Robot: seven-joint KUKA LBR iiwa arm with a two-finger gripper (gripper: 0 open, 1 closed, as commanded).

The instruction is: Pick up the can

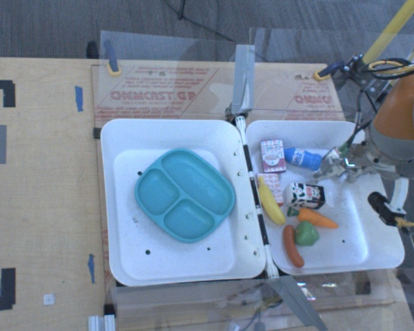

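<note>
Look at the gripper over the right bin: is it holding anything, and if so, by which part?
Nothing is held. The gripper hangs just right of the blue can, with nothing between its fingers.

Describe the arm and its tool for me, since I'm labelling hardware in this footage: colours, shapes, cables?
The arm enters from the view's right: a rounded grey body with a broad orange band above the wrist. Dark cables loop beside it, near a blue connector. The tool is a small metallic silver piece with thin prongs. A black part with a yellow tag hangs below the wrist.
</note>
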